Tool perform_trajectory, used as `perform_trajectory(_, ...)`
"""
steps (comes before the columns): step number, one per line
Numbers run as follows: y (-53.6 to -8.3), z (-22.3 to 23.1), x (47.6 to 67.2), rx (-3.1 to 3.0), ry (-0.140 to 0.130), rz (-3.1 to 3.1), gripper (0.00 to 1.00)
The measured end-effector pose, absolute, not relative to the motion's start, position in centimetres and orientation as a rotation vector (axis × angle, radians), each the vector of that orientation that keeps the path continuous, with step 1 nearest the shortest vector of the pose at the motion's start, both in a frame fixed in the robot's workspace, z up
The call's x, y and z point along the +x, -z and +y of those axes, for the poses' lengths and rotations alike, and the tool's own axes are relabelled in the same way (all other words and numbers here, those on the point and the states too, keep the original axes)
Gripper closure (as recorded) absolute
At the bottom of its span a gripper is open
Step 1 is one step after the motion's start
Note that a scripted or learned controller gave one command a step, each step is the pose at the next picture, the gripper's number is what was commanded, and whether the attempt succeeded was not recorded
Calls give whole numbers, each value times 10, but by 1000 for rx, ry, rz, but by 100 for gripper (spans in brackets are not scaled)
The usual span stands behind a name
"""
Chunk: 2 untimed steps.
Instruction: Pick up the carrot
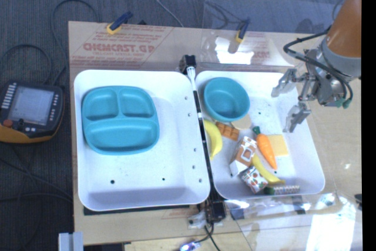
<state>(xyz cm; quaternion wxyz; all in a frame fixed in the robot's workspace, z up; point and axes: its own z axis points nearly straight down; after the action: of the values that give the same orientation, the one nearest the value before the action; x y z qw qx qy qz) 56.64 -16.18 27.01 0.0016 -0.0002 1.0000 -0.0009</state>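
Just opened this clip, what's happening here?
A robot arm reaches in from the right, its gripper open over the right bin's upper right part, holding nothing. The carrot it is meant to pick up lies lower in that bin, among a banana, a yellow block and small packages, below a blue bowl. The left bin holds a blue divided plate. No grasp has been made yet.

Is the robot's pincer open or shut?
Open. The pincer has its two fingers spread apart with nothing between them, above the right bin, away from the carrot.
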Motion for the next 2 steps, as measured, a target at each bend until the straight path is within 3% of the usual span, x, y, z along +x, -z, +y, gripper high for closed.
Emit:
perform_trajectory(1, -136, -190, 550, 1, -4, 3154, 0)
perform_trajectory(2, -92, -220, 518, 376, 3, 3099, 0)
